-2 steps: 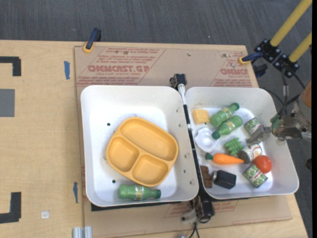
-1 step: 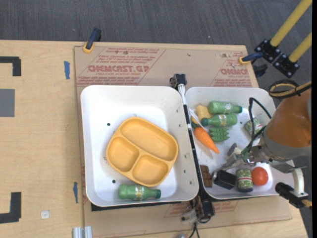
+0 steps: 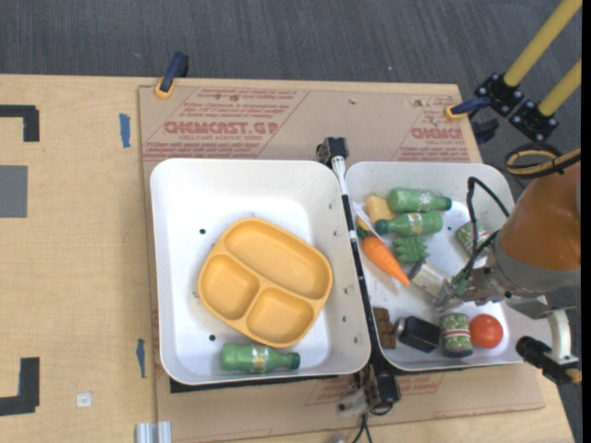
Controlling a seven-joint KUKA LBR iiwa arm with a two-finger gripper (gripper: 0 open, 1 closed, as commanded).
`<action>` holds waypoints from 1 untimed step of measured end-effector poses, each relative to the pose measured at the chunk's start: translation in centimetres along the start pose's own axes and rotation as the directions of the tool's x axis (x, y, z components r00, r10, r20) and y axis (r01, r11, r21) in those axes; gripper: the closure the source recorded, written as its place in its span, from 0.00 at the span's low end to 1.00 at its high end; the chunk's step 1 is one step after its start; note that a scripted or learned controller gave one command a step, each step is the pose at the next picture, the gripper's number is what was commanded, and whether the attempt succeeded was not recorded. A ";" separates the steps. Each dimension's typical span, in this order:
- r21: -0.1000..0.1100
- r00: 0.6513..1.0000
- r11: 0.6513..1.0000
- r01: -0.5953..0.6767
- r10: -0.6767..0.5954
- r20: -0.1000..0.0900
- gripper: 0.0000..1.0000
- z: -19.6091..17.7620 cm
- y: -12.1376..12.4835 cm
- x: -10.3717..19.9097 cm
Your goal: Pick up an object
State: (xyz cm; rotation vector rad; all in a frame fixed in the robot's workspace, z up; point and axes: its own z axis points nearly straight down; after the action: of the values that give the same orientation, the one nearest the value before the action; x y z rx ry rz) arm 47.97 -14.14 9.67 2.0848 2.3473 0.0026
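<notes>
I see bright, even light from overhead, with only soft, short shadows under the yellow tray [image 3: 265,281] and along the inner walls of the left bin [image 3: 175,247]. The white plastic looks nearly washed out. Focus is fair at center, but small labels stay fuzzy and the arm [image 3: 549,233] is slightly blurred.

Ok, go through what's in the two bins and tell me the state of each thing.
Yellow divided plate: upright, compartments bare, left bin.
Green bottle: on its side beside the plate.
Two green bottles: on their sides, right bin.
Carrot: lying flat.
Tomato: resting near the gripper.
</notes>
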 end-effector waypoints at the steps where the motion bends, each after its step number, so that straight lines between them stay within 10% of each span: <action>1: 0.000 1.000 1.000 0.000 0.000 0.000 0.00 0.0 0.0 0.0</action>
State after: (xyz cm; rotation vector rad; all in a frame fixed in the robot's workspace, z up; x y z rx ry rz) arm 47.96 -14.14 9.66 2.0847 2.3479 0.0023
